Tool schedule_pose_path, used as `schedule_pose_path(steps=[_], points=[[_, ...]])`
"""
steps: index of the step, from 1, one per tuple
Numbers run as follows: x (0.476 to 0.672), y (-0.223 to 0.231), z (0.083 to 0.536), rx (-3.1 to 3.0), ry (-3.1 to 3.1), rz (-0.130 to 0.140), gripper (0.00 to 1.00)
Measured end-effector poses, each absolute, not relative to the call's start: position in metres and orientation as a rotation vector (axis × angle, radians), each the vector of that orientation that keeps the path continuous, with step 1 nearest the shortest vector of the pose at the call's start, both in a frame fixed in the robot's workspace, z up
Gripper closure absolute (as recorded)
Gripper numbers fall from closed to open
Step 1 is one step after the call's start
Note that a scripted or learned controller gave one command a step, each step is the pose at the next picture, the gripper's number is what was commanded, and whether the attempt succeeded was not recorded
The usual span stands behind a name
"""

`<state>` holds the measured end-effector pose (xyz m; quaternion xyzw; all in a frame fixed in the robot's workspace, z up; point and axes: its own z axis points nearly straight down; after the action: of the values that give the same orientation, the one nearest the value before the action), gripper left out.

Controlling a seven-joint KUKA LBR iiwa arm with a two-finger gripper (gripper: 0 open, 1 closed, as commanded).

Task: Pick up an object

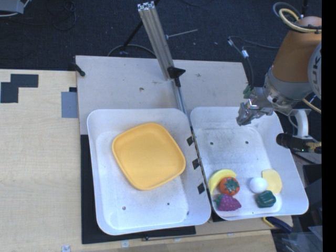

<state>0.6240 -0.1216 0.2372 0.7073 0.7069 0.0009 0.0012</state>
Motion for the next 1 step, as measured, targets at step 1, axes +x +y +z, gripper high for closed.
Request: schedule_pose_path(steps=[1], points=[[0.6245,-0.1224,0.2895,2.220,2.218,0.004,1.00]])
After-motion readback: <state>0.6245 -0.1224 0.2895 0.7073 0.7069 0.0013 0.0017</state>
